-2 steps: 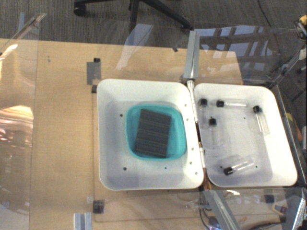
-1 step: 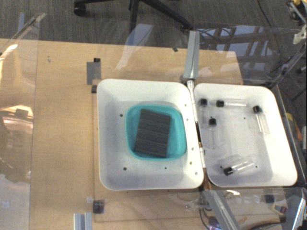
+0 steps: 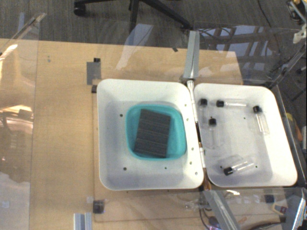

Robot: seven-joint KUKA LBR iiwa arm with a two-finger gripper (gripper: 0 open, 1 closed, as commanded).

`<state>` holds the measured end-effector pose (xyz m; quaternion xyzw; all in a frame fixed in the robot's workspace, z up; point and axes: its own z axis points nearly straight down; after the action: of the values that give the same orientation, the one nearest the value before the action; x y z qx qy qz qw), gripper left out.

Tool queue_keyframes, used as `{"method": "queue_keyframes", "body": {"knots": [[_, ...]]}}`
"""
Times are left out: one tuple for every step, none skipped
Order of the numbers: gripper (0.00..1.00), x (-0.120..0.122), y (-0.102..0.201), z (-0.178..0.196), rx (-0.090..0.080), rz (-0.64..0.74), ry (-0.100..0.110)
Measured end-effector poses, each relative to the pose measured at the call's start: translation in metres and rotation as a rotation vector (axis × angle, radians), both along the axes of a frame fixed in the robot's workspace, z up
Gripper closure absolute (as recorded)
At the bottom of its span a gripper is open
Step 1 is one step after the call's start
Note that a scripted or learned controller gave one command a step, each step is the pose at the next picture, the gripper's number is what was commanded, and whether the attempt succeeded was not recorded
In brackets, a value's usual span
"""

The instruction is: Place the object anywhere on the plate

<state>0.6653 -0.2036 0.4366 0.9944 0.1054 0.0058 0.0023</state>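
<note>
A dark grey ribbed rectangular block (image 3: 153, 133) is seen lying flat on the teal square plate (image 3: 180, 140) inside the left shallow white bin (image 3: 110, 166). Several clear plastic vials with black caps (image 3: 238, 167) are scattered in the right white bin (image 3: 283, 171) on the wooden counter (image 3: 57, 143).

The counter (image 3: 57, 143) looks like pale, matt wood. Both bins, left (image 3: 110, 171) and right (image 3: 283, 171), are smooth white plastic with a faint sheen. The teal plate (image 3: 178, 143) looks glossy, the dark ribbed block (image 3: 152, 133) on it matt. Clear, shiny vials (image 3: 239, 167) lie in the right bin.
</note>
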Motion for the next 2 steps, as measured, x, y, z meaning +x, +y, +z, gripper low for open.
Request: {"method": "queue_keyframes", "body": {"knots": [[0.00,-0.001,0.000,0.000,0.001,-0.002,0.001],[0.00,-0.042,-0.001,0.000,0.001,-0.003,0.003]]}}
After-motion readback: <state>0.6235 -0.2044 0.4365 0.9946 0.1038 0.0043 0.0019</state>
